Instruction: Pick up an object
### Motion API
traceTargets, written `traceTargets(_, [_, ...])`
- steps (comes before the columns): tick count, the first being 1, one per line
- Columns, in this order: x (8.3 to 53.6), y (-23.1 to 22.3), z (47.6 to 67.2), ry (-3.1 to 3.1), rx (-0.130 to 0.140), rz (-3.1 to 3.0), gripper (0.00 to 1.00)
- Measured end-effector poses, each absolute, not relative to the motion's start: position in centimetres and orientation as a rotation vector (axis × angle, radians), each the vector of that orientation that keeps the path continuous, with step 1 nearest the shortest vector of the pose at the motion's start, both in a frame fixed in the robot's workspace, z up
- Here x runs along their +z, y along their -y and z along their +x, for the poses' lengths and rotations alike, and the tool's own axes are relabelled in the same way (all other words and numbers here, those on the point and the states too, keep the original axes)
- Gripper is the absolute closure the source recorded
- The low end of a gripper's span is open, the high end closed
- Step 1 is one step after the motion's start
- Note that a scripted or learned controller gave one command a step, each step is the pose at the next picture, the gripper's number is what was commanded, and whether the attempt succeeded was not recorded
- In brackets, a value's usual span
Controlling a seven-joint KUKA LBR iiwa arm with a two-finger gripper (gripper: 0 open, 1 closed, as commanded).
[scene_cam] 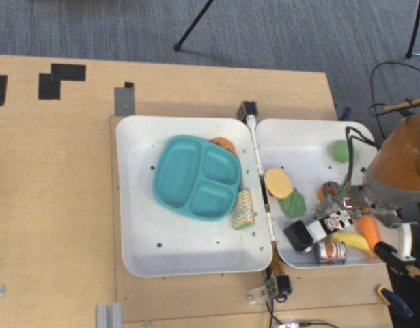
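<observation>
Pale wood forms the worktop (52,183) bearing two white bins. The left bin (138,251) lies well off toward the view's left of the gripper (337,214), which hangs low over the right bin (298,149); whether the gripper is spread or closed cannot be told. A teal divided plate (196,176) sits far to its left. Left of the gripper lie a yellow oval piece (278,182) and a green leafy piece (293,203). Just nearer the view's bottom than the gripper lie a banana (353,241) and a can (330,252); a carrot (368,229) is just right of it, and a green ball (341,151) beyond.
</observation>
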State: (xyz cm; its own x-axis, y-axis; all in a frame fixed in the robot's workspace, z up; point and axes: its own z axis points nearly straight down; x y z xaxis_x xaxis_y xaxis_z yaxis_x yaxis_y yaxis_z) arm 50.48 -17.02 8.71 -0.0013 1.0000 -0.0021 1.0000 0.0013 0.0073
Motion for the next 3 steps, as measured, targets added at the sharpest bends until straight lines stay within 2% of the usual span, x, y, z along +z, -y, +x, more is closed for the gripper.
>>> traceTargets(1, [8.7, 10.5, 53.6, -2.221, 0.011, 2.21, 0.0])
traceTargets(2, [8.7, 13.0, 49.0, -2.217, 0.01, 2.212, 0.0])
traceTargets(3, [8.7, 10.6, 50.1, -2.216, 0.007, 2.211, 0.0])
